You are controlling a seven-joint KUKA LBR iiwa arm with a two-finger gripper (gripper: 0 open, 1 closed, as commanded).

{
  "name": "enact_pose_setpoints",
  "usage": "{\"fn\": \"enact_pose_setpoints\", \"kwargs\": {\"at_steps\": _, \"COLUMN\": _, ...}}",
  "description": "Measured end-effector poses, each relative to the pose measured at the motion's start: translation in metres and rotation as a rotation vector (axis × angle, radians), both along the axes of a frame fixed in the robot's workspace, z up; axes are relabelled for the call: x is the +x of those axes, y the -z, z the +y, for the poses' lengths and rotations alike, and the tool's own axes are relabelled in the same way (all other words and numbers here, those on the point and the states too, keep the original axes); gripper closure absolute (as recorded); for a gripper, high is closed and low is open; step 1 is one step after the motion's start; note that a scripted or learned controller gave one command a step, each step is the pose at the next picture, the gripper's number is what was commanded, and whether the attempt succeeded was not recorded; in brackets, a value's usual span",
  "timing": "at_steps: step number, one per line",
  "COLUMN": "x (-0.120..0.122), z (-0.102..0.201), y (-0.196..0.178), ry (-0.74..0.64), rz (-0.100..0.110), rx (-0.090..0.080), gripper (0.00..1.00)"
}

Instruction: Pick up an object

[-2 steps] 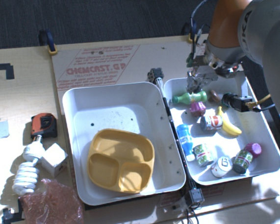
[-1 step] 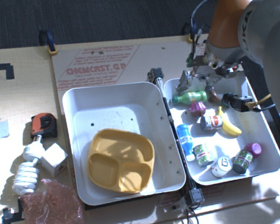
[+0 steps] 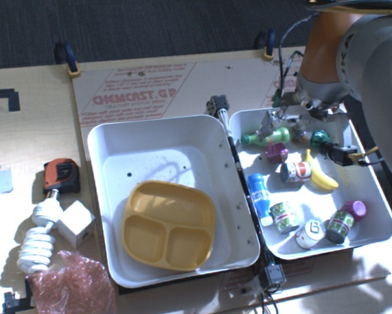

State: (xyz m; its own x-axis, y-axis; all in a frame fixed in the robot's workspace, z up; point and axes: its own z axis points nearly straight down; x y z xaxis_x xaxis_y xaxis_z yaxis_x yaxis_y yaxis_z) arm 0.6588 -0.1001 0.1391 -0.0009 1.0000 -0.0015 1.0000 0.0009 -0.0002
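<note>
From the camera view, the pick looks barely begun — nothing can be seen lifted. The gripper (image 3: 280, 118) hangs low over the far end of the right bin (image 3: 372, 183), at about one o'clock in the frame, close to a green bottle-like toy (image 3: 268, 137). Whether the jaws are open or closed I cannot tell; wrist hardware and glare hide them, and no object shows between them. By my reading the grasp and the lift are both left to do.

Counting the right bin: one green toy, one purple piece (image 3: 276, 151), one teal piece (image 3: 318, 137), one banana (image 3: 320, 174), one red-and-white can (image 3: 298, 171), one blue tube (image 3: 258, 190), two green-labelled jars (image 3: 283, 217) — the second with a purple lid (image 3: 344, 219) — and one white round cap (image 3: 308, 233).

The left bin (image 3: 107, 196), at seven o'clock from the gripper, holds one yellow divided tray (image 3: 168, 224).

On the worktop (image 3: 22, 142) at nine o'clock: one tape measure (image 3: 62, 175), one spiral light bulb (image 3: 38, 237), one white cube (image 3: 76, 221), one reddish plastic bag (image 3: 71, 289).
</note>
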Motion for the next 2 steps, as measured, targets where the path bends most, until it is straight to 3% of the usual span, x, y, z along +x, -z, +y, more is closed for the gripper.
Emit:
{"fn": "enact_pose_setpoints", "kwargs": {"at_steps": 1, "x": -0.046, "z": 0.0017, "y": 0.0464, "ry": 0.001, "rz": 0.0, "rx": 0.001, "gripper": 0.0}}
{"fn": "enact_pose_setpoints", "kwargs": {"at_steps": 2, "x": -0.0456, "z": 0.0012, "y": 0.0365, "ry": 0.001, "rz": -0.001, "rx": 0.0, "gripper": 1.0}}
